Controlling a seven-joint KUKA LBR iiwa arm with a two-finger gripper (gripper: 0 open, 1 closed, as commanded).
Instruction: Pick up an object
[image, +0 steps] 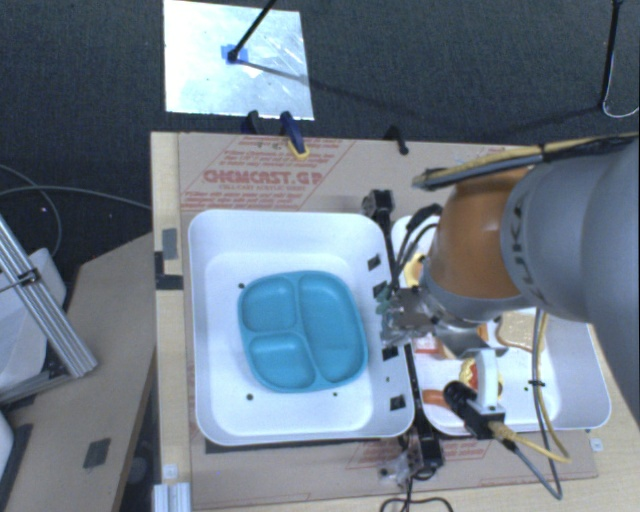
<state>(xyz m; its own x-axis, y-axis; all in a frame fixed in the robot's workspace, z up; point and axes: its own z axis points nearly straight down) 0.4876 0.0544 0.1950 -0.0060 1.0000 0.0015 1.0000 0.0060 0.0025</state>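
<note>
L bin (215, 300) holds a blue divided plate (300, 330), flat, roughly centred, nothing else w/ it. At the seam btwn bins sits the gripper (405, 322), under the grey wrist w/ orange band. The arm covers it, so can't tell how far open it is or whether it has hold of anything. R bin (585, 390) is mostly hidden: a tan piece (518, 330) peeks out by the wrist, an orange-red bit (436, 397) lies near the front wall, prob. toy food. Step, I'd judge: reaching for a pick at R bin's left side. Next calls for closing on one item, then a straight lift clear of the wall
</note>
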